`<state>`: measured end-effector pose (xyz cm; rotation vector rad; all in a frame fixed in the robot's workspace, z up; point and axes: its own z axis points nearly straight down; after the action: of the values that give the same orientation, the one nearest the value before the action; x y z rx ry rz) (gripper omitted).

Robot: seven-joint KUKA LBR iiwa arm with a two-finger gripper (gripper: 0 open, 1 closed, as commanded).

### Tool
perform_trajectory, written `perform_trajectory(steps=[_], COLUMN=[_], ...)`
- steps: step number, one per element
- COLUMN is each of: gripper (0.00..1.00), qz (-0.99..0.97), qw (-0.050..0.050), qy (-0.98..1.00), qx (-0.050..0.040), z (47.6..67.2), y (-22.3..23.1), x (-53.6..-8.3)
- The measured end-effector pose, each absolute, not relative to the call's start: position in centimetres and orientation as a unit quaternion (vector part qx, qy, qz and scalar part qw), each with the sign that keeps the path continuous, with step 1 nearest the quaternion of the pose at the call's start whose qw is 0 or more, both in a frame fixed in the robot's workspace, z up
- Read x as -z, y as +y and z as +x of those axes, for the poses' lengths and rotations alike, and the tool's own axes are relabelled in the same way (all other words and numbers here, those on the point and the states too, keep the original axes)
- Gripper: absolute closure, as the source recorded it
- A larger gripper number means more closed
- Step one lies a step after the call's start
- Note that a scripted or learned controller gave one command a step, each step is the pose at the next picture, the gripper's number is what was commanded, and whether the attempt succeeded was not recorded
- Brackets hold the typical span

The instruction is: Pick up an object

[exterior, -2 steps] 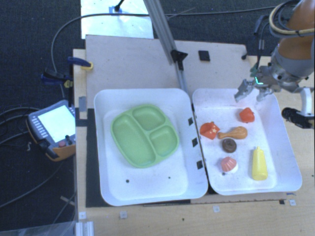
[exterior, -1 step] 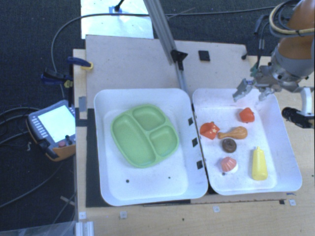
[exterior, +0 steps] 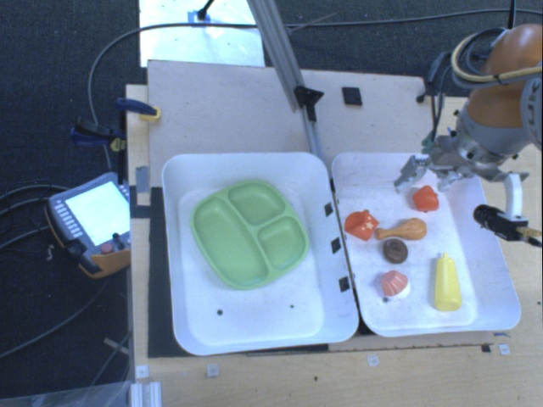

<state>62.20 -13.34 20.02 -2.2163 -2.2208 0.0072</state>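
Orange plastic toy (exterior: 425, 198) just below the hand (exterior: 434, 170) looks light, stiff, perhaps slippery; grip its middle. I cannot tell the hand's state.

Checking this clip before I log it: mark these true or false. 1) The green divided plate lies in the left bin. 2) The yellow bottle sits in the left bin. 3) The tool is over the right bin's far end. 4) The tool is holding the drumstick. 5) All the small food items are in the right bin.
1) True: the green divided plate lies in the left bin.
2) False: the yellow bottle lies in the right bin, near its front right corner.
3) True: the tool hangs over the far end, by the red item.
4) False: the drumstick lies on the bin floor, apart from the tool.
5) True.
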Motion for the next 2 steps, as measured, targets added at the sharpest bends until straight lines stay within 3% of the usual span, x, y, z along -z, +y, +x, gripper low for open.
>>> perform_trajectory(steps=[2], gripper=[0.0], qz=[-0.706], qw=[0.0], qy=[-0.708], qx=[-0.0004], z=[62.4], y=[-13.6], x=[-8.4])
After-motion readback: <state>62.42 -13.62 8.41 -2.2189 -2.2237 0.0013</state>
